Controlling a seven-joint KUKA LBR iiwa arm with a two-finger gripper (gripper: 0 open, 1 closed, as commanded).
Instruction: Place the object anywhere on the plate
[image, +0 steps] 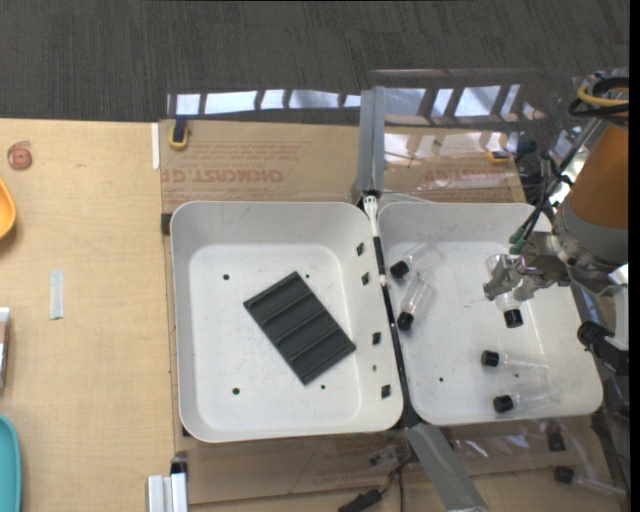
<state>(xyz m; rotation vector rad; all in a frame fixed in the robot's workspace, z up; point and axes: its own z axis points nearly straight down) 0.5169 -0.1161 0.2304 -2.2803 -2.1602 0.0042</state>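
Clear black-capped vials (505, 361) in right bin (440, 395), dark ribbed plate (299, 327) in left bin (190, 330); jaws' state indiscernible.

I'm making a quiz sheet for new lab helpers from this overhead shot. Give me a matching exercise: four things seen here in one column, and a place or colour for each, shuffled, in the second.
Things:
1. ribbed plate
2. clear vials
3. arm band
4. tool

Descriptions:
A. orange
B. above the right bin
C. dark grey, lying slantwise in the left bin
D. black-capped, scattered in the right bin

Pairs: 1-C, 2-D, 3-A, 4-B
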